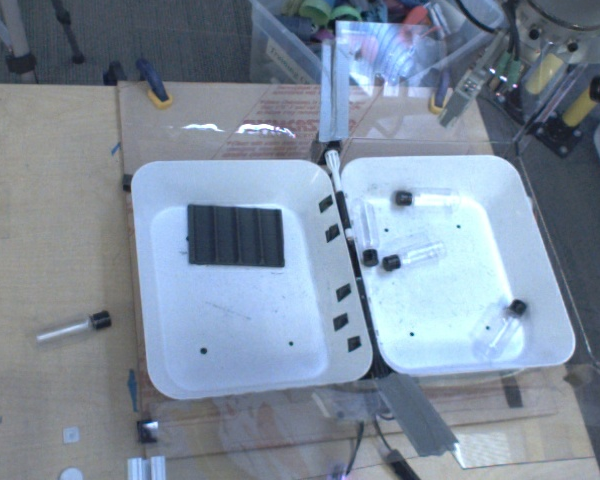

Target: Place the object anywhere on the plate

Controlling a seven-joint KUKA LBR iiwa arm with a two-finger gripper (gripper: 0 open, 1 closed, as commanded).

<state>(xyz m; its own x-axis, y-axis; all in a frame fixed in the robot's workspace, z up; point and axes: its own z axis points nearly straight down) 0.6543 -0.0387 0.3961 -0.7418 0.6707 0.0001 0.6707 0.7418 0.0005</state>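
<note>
Plate (235, 235) in left bin (160, 268) | four vials (412, 256) in right bin (540, 268) | gripper state: cannot tell

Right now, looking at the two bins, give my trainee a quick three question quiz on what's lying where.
1. True or false: the dark ridged plate lies in the left bin.
2. How many clear vials with black caps lie in the right bin? A) two B) four C) six
3. Fill in: one more vial lies outside the bins on the ____ bench.

Key: 1 true. 2 B. 3 wooden.
</note>
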